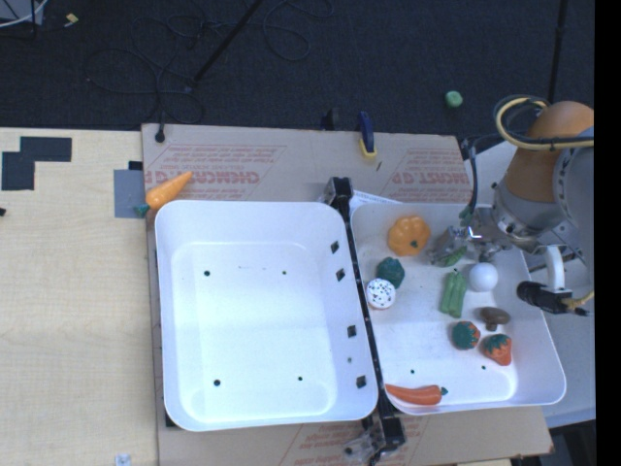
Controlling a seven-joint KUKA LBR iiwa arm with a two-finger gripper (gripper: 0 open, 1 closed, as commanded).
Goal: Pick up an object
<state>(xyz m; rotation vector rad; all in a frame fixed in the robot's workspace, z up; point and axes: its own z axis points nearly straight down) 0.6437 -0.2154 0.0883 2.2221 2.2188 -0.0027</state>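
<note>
My gripper (462,245) hangs low over the back of the right bin (543,382), reaching in from the right below the arm's orange band (543,153). It sits between an orange pumpkin (408,233) on its left and a white ball (482,278) just in front of it. A green cucumber (452,294) lies right below the gripper. Nothing is visibly held.
Also in the right bin are a dark green piece (391,270), a dotted white ball (380,294), a brown mushroom (493,316), a green-red fruit (465,335), a red-orange fruit (498,349) and a red chili (414,393). An orange carrot (167,189) lies outside the left bin (175,260).
</note>
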